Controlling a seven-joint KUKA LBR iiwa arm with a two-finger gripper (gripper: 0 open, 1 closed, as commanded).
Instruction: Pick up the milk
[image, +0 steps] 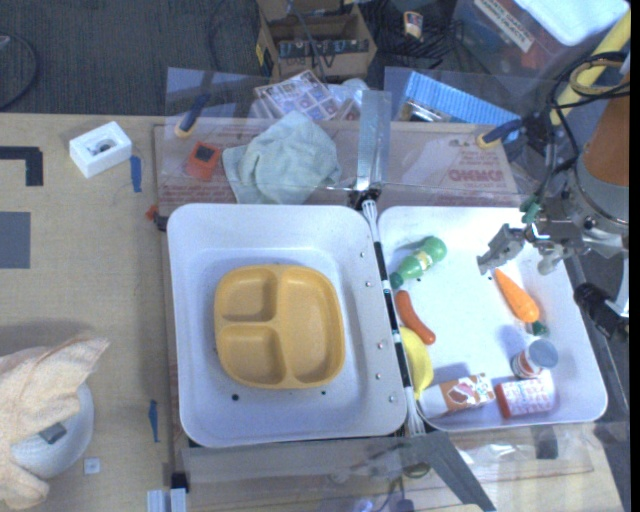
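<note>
The right bin (590, 395) serves as the reference landmark; it lies beside the left bin (190, 330), which bears a yellow compartment plate (280, 325) at its centre.

The gripper (523, 251) hangs over the upper right part of the right bin; its two fingers (497, 250) stand spread apart with nothing between them; the state is wide and unloaded. The arm (610, 150) enters above the bin's upper right corner.

The milk (466, 393), a small carton with an orange and white label, lies on its side near the bin's lower edge, toward the lower left; it is well apart from the gripper. A red carton (526, 397) lies just beside it, further toward the bin's lower right corner; a small can (536, 358) with a bluish top stands just above that carton.

A carrot (518, 296) lies tilted in the right half of the bin, just below the gripper; a green bottle (420, 259) lies in the upper left part; a red chilli (413, 317) lies along the left wall, with a banana (416, 362) below it.

A pale green cloth (285, 160) lies beyond the left bin's far edge.
</note>
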